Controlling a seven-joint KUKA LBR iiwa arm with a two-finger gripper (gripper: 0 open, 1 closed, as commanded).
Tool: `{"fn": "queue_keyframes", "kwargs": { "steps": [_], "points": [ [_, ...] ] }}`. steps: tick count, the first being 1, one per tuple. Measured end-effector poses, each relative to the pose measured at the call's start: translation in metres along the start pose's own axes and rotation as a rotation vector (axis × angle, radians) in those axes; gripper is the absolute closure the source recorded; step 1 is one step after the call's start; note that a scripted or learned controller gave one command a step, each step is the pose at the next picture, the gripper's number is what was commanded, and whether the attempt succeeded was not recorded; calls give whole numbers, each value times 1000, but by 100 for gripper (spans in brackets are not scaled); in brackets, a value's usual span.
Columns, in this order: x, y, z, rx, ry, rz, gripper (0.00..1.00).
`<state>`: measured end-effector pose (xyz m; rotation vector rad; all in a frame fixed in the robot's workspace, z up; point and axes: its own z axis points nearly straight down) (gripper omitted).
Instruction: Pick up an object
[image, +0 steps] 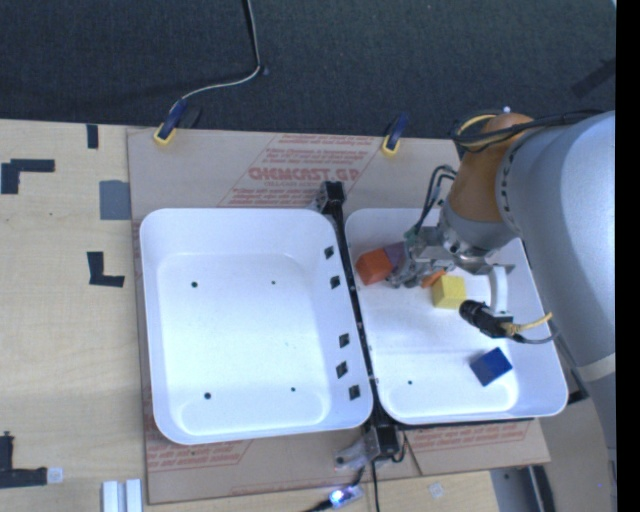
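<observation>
camera view: two white bins are set side by side on a cardboard sheet (300, 172) with red lettering, which lies on a wood bench (60, 330) marked with black tape. the left bin (160, 240) and right bin (545, 400) are touching along a black strip (347, 300) with small black clips. the sheet is clamped at the far edge by two blue-and-yellow clamps (168, 128). a black cable (252, 50) is seen on the dark floor beyond the bench.

the grey arm (565, 230) is reached in from the right over the right bin, orange band (480, 190) above the wrist. the gripper (408, 274) is lowered at the far-left part of the right bin. whether it is spread or pressed together cannot be told, and nothing can be seen pinched in it.

three blocks are seen in the right bin. the orange block (374, 265) is near the bin's left wall, just beside the gripper on its left. a purplish thing (397, 255), too blurred to be named, is seen between the orange block and the gripper. the yellow block (449, 291) is just beside the gripper on its right. the blue block (491, 366) is at the near right of the bin, well apart from the gripper.
</observation>
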<state>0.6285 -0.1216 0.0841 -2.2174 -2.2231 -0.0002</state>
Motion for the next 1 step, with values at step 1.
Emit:
{"fn": "queue_keyframes", "kwargs": {
  "steps": [1],
  "points": [
    [15,31,1,49,-8,3,100]
  ]
}}
